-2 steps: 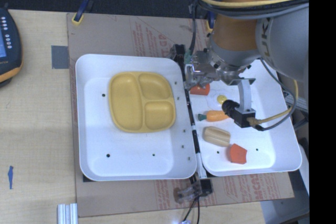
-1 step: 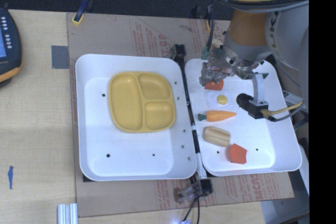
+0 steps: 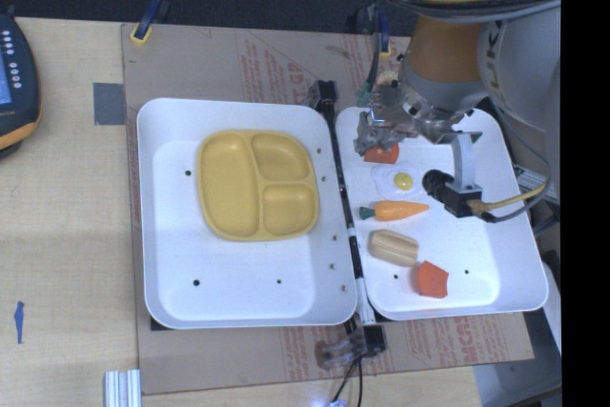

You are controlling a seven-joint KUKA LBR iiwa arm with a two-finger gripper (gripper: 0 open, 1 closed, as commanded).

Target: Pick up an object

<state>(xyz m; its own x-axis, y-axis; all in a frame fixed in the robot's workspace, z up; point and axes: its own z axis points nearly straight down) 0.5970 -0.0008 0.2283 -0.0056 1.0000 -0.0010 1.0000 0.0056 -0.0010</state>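
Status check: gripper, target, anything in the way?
Gripper low in right bin, over red piece. Grasp unconfirmed. Carrot and yellow piece lie close by.

Arm: grey KUKA arm [image 3: 519, 43] enters from the right of the camera view, its bulky links filling the upper right corner.
Wrist band: rounded orange band [image 3: 467, 0] sits above the wrist, ringed by a looped black and yellow cable.
Wrist: points downward and slightly left, toward the far end of the worktop.
Hand: metal two-finger hand [image 3: 379, 140] hangs low beneath the wrist; its finger spacing cannot be made out.
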